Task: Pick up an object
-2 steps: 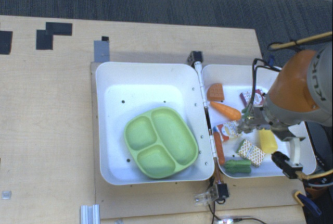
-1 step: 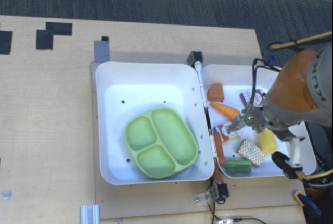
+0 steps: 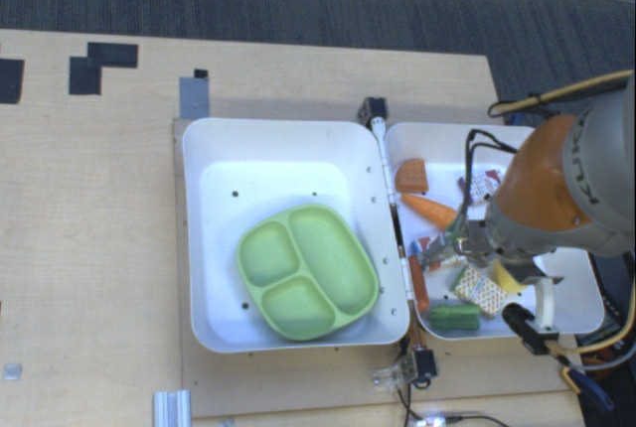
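My gripper (image 3: 444, 251) reaches down into the right bin (image 3: 586, 316) from the right, its tips low among a cluster of small objects near the bin's left side. Around it lie an orange carrot (image 3: 429, 210), an orange-brown block (image 3: 411, 176), a green cucumber-like piece (image 3: 454, 318), a patterned cream square (image 3: 478, 291), a yellow piece (image 3: 507, 276) and a thin red stick (image 3: 418, 286). The arm's body hides whatever is right between the fingers.
The left bin (image 3: 214, 167) holds a green three-compartment plate (image 3: 306, 270). A red-and-white packet (image 3: 484, 185) sits at the back of the right bin, partly behind the arm. The divider between the bins (image 3: 390, 207) is close to the gripper's left.
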Robot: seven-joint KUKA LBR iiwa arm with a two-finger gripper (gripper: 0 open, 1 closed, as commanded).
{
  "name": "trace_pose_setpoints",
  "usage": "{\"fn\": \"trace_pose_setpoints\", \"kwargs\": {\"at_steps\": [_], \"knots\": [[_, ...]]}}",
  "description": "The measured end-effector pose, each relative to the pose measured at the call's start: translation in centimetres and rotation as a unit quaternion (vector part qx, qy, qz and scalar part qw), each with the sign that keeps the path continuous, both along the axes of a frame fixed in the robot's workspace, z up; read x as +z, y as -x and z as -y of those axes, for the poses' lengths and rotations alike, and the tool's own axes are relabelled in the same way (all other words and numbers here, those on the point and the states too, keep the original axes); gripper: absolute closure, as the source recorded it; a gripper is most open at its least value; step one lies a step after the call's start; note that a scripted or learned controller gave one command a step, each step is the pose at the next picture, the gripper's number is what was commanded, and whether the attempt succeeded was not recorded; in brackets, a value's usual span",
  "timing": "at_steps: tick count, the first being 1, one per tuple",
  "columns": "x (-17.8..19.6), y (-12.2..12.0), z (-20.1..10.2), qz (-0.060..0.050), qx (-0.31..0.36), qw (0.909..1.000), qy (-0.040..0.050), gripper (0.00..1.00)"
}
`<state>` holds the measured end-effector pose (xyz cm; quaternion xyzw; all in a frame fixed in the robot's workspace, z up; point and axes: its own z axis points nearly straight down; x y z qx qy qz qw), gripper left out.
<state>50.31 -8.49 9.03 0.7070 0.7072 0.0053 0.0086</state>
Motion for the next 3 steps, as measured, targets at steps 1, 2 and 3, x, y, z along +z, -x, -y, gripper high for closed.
{"fn": "trace_pose_setpoints", "kwargs": {"at_steps": [1,2,3], "knots": [[1.2,-0.3,0.1,0.004,0.0,1.0,0.0017,1.0],[1.2,-0.2,0.2,0.004,0.0,1.0,0.0019,0.0],[2.3,-0.4,0.0,0.006,0.001,1.0,0.0006,1.0]]}}
